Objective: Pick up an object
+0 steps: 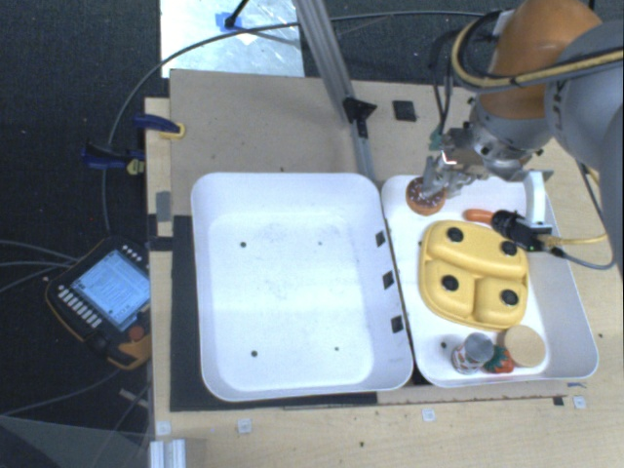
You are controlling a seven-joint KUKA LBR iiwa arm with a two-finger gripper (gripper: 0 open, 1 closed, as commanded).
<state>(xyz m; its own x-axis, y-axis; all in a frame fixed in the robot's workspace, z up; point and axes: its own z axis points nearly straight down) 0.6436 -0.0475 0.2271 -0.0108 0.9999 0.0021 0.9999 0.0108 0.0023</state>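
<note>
One fixed camera above the bench [263,125] — slanted downward, both bins in frame.

No text, label, brand, number or sign is proving readable anywhere in the camera view. The handheld pendant [100,298] lying left of the bench is showing a lit bluish screen, but its contents are blurring into pale patches with no legible characters. The small can [475,351] lying in the right bin [575,334] is carrying a coloured wrapper, too small and blurred to read. The yellow moulded tray [472,271] is showing only dark round spots, no lettering. The black tags [387,279] along the bin edges are showing no marks.
</note>
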